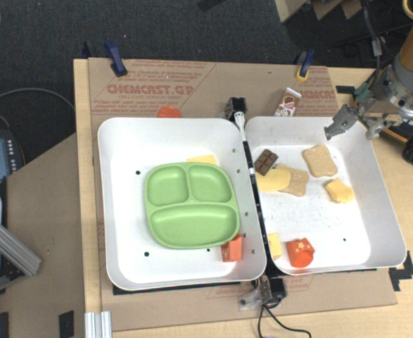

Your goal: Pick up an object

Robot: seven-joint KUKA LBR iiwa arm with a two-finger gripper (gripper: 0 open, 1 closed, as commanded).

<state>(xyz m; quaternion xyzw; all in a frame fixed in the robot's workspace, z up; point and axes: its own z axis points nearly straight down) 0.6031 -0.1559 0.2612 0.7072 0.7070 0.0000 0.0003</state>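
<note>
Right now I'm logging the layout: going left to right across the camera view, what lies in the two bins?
Green divided plate → orange block → brown chocolate piece → red item → toast slice → yellow chunk.

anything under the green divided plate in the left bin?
A pale yellow flat piece pokes out from behind the green divided plastic plate's far edge, and an orange block sits at its near right corner. Whatever lies beneath the plate is covered.

Blue clamps [115, 58] pin brown board [192, 83] under bins
</note>
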